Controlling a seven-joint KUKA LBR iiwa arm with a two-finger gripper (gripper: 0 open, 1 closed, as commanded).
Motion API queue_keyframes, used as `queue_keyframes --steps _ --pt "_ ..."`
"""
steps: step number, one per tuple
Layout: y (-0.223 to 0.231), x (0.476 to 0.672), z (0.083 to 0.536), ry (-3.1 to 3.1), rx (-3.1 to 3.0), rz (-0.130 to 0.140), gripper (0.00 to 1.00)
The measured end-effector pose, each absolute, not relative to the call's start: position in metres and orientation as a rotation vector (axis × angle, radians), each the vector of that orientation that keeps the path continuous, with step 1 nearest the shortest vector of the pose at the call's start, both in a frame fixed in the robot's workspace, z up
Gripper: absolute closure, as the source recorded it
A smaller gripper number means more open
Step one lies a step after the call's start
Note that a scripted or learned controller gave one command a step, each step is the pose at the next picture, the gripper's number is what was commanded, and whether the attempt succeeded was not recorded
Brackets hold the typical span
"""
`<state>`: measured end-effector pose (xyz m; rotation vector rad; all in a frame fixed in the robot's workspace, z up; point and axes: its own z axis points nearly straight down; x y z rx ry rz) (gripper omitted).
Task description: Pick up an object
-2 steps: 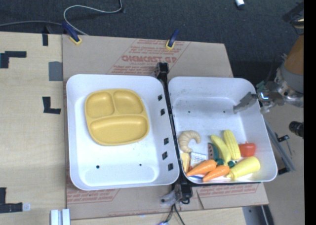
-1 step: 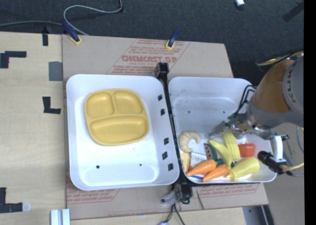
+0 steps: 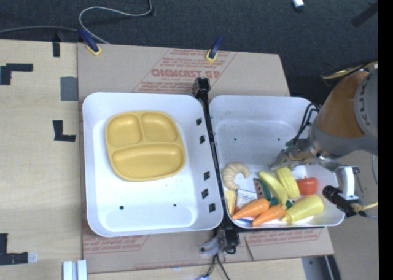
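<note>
- One arm (image 3: 350, 119) reaches in from my right, grey with the orange band bulking over the right bin's far-right side; the wrist angles down toward the toy pile.
- Gripper (image 3: 288, 156) sits low inside the right bin (image 3: 258, 119), just above the corn. Blurred and partly hidden by the wrist, so I cannot tell its opening. Nothing visibly between its tips, so I log no grasp.
- Nearest target: corn cob (image 3: 287, 182), yellow, lying tilted, touching a green-yellow piece (image 3: 269, 183) to its left and a red piece (image 3: 307, 185) to its right.
- Beyond those: yellow bottle-shaped toy (image 3: 304, 208) along the near wall, two carrots (image 3: 258, 209) side by side, pale croissant (image 3: 233, 174) by the divider, a small printed card (image 3: 245, 198) under the heap.
- Everything crowds the bin's near-right corner; I judge that crowding makes a clean single pick awkward, neighbours likely to be nudged.
- Left bin (image 3: 98, 162) holds a yellow divided plate (image 3: 145, 145), flat, toward the far side, well apart from the tool.
- Both bins rest on cardboard (image 3: 178, 73) clamped at the far edge, presumably to stop sliding.
</note>
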<state>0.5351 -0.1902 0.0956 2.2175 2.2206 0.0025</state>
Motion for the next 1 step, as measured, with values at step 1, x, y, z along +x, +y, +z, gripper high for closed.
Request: queue_keyframes --steps 1 --pt "-0.1156 0.5464 0.2005 2.224 2.219 0.001 1.00"
